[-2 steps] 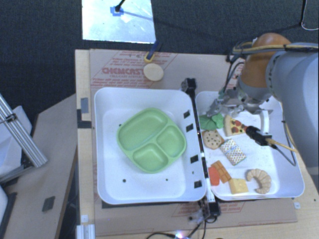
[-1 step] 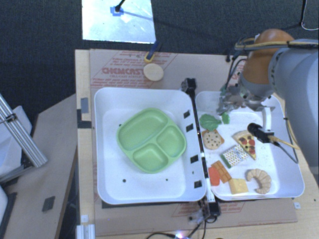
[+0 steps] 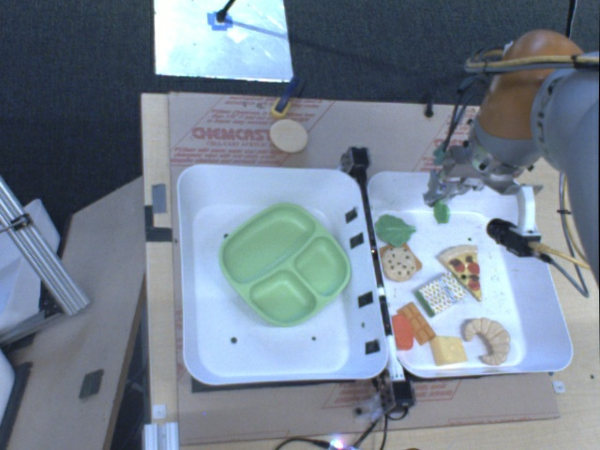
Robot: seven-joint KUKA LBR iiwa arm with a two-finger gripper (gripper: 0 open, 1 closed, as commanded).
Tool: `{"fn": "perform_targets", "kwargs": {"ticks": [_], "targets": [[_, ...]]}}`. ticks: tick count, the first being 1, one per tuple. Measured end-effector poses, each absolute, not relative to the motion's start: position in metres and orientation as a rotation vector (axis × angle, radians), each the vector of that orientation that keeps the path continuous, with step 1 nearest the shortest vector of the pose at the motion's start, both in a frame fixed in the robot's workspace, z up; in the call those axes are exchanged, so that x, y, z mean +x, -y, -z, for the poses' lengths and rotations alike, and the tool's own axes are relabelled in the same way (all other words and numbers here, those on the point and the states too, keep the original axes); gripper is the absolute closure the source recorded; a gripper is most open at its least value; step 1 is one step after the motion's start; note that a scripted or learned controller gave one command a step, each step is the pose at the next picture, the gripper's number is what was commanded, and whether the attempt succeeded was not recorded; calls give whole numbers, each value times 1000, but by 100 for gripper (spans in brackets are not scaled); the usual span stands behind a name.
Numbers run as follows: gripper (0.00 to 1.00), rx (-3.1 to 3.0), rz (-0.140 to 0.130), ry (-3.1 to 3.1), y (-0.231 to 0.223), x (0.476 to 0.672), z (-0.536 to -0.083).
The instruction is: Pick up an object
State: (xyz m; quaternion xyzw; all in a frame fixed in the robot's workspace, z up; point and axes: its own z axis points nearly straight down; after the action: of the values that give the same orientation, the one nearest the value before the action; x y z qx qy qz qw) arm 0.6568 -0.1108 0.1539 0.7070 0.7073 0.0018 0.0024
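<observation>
Camera view gives us two white bins side by side, and we take the divider (image 3: 371, 251) between them as our landmark. Left of the divider, the left bin (image 3: 202, 345) holds one green sectioned plate (image 3: 284, 263), lying well clear of the divider. Just right of the divider, in the right bin (image 3: 553, 340), we count one green leaf (image 3: 394, 228), one cookie (image 3: 400, 263), one orange strip (image 3: 405, 328) and one yellow cheese square (image 3: 448, 350). Further right of the divider sit one patterned square piece (image 3: 440, 294), one pizza slice (image 3: 463, 270) and one croissant (image 3: 487, 339). Near the bin's far wall lies one small green piece (image 3: 441, 213), the likeliest pick in our judgement. Our gripper (image 3: 439, 193) hangs directly over it, its tips just above or touching the piece; which, we cannot tell, nor can we tell whether the fingers stand apart or together. The piece's long axis seems to run roughly away from the camera, so a short straight descent looks like all the coming move needs.
</observation>
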Motion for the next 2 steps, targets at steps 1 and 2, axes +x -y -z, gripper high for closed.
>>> {"fn": "perform_targets", "kwargs": {"ticks": [1,2], "targets": [[100,2214,-8,-2218,117,661,-218],[100,2216,-4,-2223,117,662,-225]]}}
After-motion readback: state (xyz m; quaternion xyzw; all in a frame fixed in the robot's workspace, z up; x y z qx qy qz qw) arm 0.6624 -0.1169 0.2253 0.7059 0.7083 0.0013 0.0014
